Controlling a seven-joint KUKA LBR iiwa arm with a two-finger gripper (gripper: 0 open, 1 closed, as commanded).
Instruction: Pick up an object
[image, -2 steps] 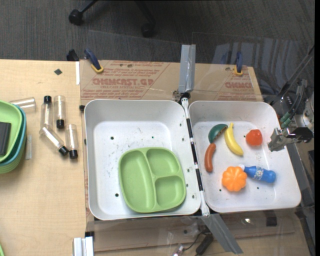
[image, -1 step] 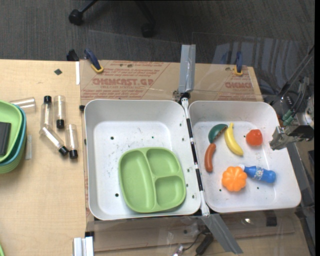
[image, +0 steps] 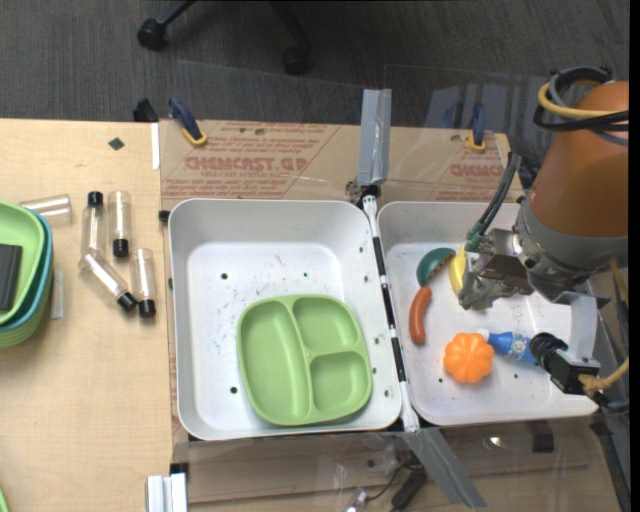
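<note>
I have the gripper (image: 480, 285) down inside the right bin (image: 560, 400), near its upper middle, with the grey wrist and orange band of the arm (image: 585, 150) above it on the right. From my feed I cannot tell how the pincer stands; it is a dark metal cluster and I see nothing clearly clamped in it.

Closest to it are two toy pieces at the bin's upper left: a dark green curved piece (image: 433, 263), arched like a crescent, and a small yellow piece (image: 458, 272) just beside it, touching or nearly touching the gripper's left side. The yellow one stands roughly top to bottom in my view, partly hidden by the gripper.

Below them lies a toy sausage (image: 419, 314), orange-red, long axis nearly vertical in frame, slightly tilted, upper end toward the yellow piece. Lower down sits an orange toy pumpkin (image: 468, 357), round and ribbed, and just right of it a small blue object (image: 508, 345) lying roughly left to right.

The left bin (image: 200, 300) holds a light green divided plate (image: 303, 358) with three compartments.
</note>
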